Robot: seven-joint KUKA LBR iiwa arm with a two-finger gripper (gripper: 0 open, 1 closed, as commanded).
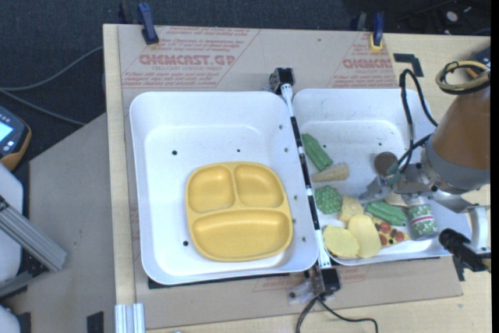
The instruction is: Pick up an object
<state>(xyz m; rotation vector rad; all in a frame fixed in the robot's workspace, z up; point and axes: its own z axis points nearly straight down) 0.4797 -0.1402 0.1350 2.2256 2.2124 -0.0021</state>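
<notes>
In the right bin (355, 107), my tool (387, 185) hangs low over the toy food (355, 226); its grip I cannot tell, so nothing looks lifted yet.

Worktop surroundings, seen around the yellow divided plate (238, 210)

The plate lies in the left white bin (156, 129); blue clamps (146, 21) grip the worktop (117, 168) edge beyond it.

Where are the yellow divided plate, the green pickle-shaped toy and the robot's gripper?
yellow divided plate (238, 210), camera view, ridge above its large compartment.
green pickle-shaped toy (316, 152), camera view, its middle.
gripper (387, 185), camera view, between its fingertips.
</notes>
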